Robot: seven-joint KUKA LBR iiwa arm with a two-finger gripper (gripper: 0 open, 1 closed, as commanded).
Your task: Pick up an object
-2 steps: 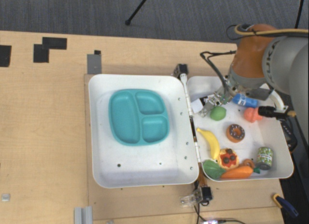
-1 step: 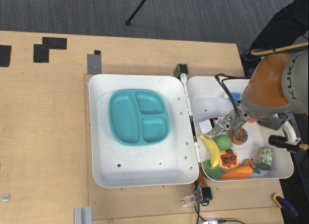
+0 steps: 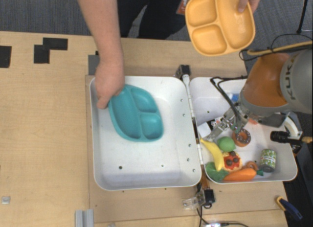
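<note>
My gripper (image 3: 226,124) hangs low over the right bin (image 3: 205,99), just above the toy food heaped at its near end. Directly below it lie a green ball (image 3: 226,144) and a yellow banana (image 3: 214,151). A red fruit-like piece (image 3: 233,161), an orange carrot (image 3: 240,174) and a green leafy piece (image 3: 215,173) crowd the front wall. A small round brown-rimmed item (image 3: 242,137) sits just right of the gripper, and a green-labelled can (image 3: 267,159) stands at the right. Nothing shows held in the gripper.
A person's hand (image 3: 108,86) holds a teal divided plate (image 3: 136,114) in the left bin (image 3: 146,172). Their other hand holds a yellow divided plate (image 3: 221,21) above the bench's far edge. Cables (image 3: 222,91) cross the right bin's far half.
</note>
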